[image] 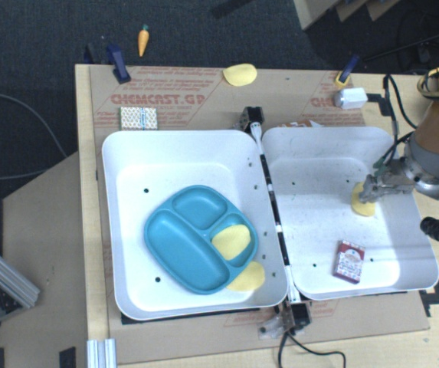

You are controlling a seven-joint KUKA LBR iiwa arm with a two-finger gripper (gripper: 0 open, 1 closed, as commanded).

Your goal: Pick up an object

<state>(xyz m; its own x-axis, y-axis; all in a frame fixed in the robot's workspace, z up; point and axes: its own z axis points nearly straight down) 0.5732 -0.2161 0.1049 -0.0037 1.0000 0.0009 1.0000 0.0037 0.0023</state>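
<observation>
In the right bin (319, 159) a small yellow object (362, 204) lies near the right wall. My gripper (378, 186) hangs right over its upper right edge, touching or almost touching it. A small red box (348, 261) lies flat nearer the front of the same bin. The left bin (127, 167) holds a blue divided plate (188, 240) with a yellow piece (232, 241) in its right compartment. Another yellow piece (247, 277) lies just off the plate's front right edge.
On the bench behind the bins lie a yellow lump (240, 74), a patterned packet (139, 117) and a white block (352, 97). Blue clamps (117, 64) grip the board's back edge. A black divider (267, 198) runs between the bins.
</observation>
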